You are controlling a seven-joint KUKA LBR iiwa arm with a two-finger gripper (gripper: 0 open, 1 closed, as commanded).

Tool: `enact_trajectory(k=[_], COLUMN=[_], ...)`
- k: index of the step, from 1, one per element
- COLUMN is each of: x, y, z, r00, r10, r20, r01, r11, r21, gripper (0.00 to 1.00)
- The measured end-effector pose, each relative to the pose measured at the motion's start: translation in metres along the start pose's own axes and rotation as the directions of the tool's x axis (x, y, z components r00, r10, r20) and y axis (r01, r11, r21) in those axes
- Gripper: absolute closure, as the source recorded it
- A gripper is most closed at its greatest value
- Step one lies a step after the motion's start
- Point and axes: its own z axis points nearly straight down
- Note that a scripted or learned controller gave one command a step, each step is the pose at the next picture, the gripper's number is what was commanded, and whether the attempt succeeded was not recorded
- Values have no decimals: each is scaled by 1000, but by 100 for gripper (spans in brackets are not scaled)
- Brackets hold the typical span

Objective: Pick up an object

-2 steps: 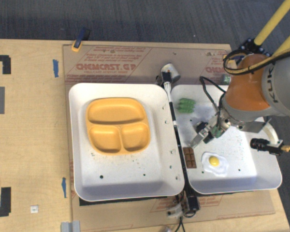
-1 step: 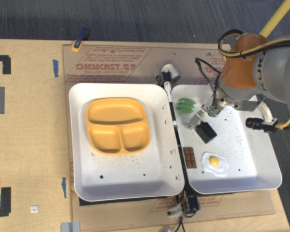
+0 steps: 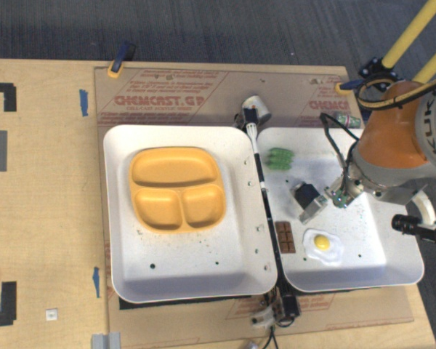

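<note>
The right bin (image 3: 370, 267) holds three small things. A green leafy toy (image 3: 280, 158) lies near its back left corner. A brown chocolate bar (image 3: 285, 237) rests against the left wall, and a fried egg toy (image 3: 323, 246) lies just right of it near the front. My gripper (image 3: 341, 195) hangs low over the middle of this bin, right of the green toy and above and behind the egg. I see nothing held in it.
A yellow divided plate (image 3: 178, 187) fills much of the left bin (image 3: 131, 267). The raised divider between the bins (image 3: 265, 195) runs just left of the chocolate bar. The arm's orange band (image 3: 392, 133) looms over the right bin's back right part.
</note>
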Motion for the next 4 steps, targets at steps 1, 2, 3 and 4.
enact_trajectory(k=[1, 2, 3, 4], x=[0, -37, 24, -17], y=[32, 92, 63, 66], z=[25, 26, -75, -22], r00=[988, 985, 779, 678], r10=[-156, -174, -627, -735], r20=[3, -9, 2, 4], r01=[156, 174, 627, 735], r11=[988, 985, 779, 678], r21=[-2, 8, -1, -1], gripper=[0, 0, 0, 0])
